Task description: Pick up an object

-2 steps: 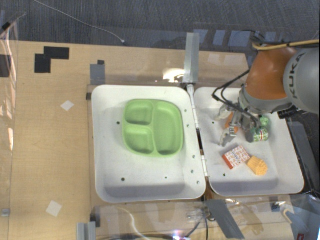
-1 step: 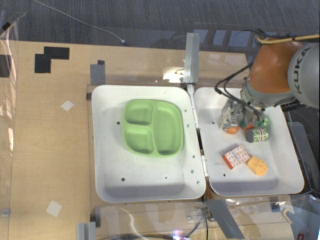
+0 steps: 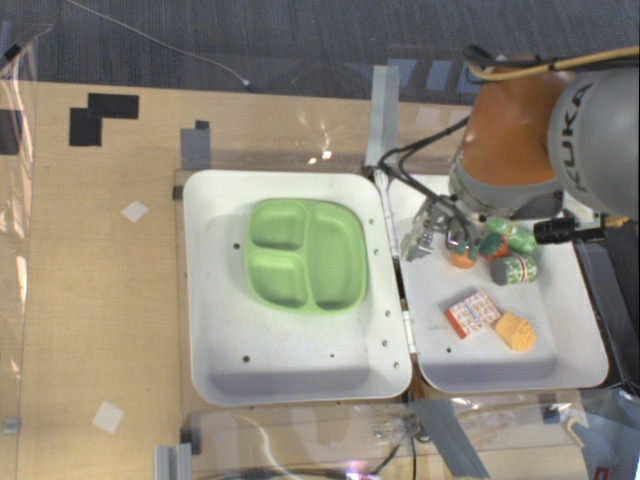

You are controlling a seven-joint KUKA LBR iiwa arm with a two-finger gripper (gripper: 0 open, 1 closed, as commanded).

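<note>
Just beside the tool [image 3: 432, 236], whose grip I cannot tell, the small orange-and-green toy carrot [image 3: 462, 257] looks light, rigid, pinchable mid-body.

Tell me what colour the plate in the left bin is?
Green; the plate shows best in the camera view.

A single fixed camera is mounted above the bench and looks down at a slant. Its field takes in the whole of the two shallow white plastic bins, the left bin [image 3: 290, 368] and the right bin [image 3: 560, 368], with the pale wooden bench top [image 3: 90, 298] to the left. A strip of dark ribbed floor [image 3: 250, 18] runs along the top edge. The grey and orange arm [image 3: 540, 138] enters from the right, near the lens.
</note>
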